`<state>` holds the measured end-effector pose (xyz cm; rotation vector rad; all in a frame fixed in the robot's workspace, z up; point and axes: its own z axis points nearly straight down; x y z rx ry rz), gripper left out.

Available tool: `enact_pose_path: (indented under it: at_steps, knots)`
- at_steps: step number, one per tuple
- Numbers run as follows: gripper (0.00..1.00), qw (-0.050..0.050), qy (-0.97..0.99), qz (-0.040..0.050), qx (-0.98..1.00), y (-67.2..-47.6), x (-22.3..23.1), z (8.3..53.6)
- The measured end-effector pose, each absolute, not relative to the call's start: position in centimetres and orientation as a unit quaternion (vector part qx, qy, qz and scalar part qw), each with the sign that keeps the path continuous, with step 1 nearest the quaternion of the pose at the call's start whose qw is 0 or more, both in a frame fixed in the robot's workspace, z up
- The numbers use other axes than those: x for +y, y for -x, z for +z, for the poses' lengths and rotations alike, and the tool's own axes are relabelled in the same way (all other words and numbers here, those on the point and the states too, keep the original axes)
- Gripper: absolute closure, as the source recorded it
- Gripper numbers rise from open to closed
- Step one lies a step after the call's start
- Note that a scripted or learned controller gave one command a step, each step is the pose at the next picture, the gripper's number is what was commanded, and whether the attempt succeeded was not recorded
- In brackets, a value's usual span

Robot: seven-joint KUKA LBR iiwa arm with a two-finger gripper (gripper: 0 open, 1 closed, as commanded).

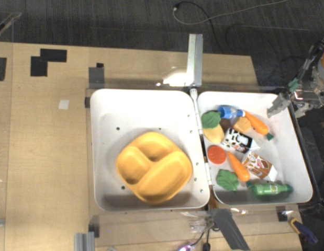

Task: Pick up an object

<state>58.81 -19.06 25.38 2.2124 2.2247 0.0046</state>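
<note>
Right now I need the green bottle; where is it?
The green bottle lies in the right bin's near corner, beside the broccoli.

You see two white bins (99,140) on a tan bench (41,156). The left one bears a yellow-orange divided plate (154,166). At right: two orange carrots (237,166), a red disc (216,154), a green bottle (269,190), a blue bottle (231,111), and a black-and-white patterned carton (238,139).

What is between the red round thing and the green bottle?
In the camera view, an orange toy carrot lies slantwise between the red disc and the green bottle. A green leafy toy sits just below that line.
</note>
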Motion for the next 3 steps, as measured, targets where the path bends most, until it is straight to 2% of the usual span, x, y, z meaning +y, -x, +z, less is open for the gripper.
enact_pose_path:
  at_steps: [1, 2, 3]
  knots:
    - [0.00, 0.002, -0.637, 0.0013, 0.771, -61.7, -18.7, 16.3]
    - [0.00, 0.005, -0.672, 0.0026, 0.740, -67.1, -19.5, 21.6]
    - [0.00, 0.003, -0.668, 0.0025, 0.744, -65.8, -20.3, 8.8]
